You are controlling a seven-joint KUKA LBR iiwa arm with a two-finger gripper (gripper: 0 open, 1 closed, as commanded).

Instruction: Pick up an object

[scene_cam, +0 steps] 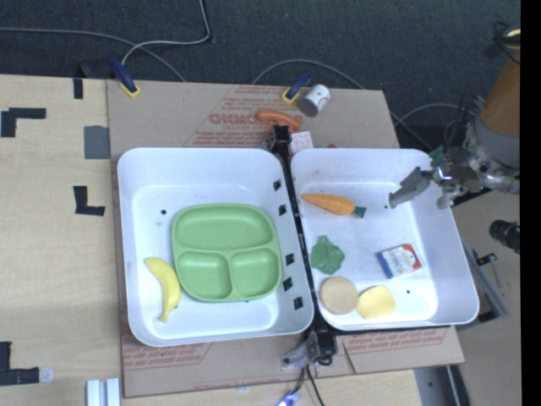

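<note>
Camera view: red printing on the cardboard sheet [237,112] under the bins appears just above the left bin but is too blurred to read; the small blue, white and red packet [398,260] in the right bin [452,260] also carries illegible print. The gripper [423,184] hangs over the right bin's upper right area; the state of its closing parts cannot be determined. The arm is cut off at the frame's right edge. The right bin contains a toy carrot [330,203], a green leafy piece [326,255], a tan round piece [339,294] and a yellow piece [377,301]. The left bin [135,193] holds a green divided tray [226,251] and a banana [166,284].
</note>
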